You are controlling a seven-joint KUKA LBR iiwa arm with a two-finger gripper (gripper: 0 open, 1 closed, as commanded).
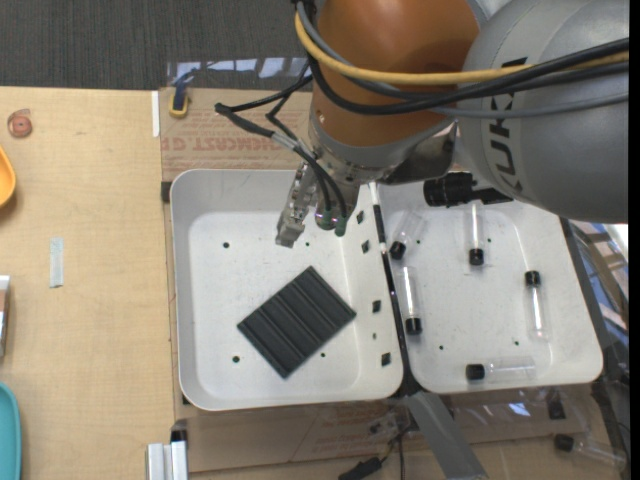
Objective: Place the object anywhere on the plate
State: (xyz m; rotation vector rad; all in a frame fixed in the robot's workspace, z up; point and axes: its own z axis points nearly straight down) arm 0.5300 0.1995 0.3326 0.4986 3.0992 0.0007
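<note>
A dark ribbed rectangular plate (297, 320) lies flat and turned at an angle in the left bin (205, 298). My gripper (310, 216) hangs above the upper middle of that bin, up and a little right of the plate and apart from it. I see nothing clearly held in it. Several clear tubes with black caps lie in the right bin (570, 308): one (474, 236) near the top, one (536, 303) at the right, one (498, 370) along the front. Another tube (409, 296) rests by the rim between the bins.
The arm's large orange and grey body (430, 58) covers the upper right and hides the back of both bins. A wooden bench top (80, 268) runs to the left. Cardboard (230, 128) lies behind the left bin.
</note>
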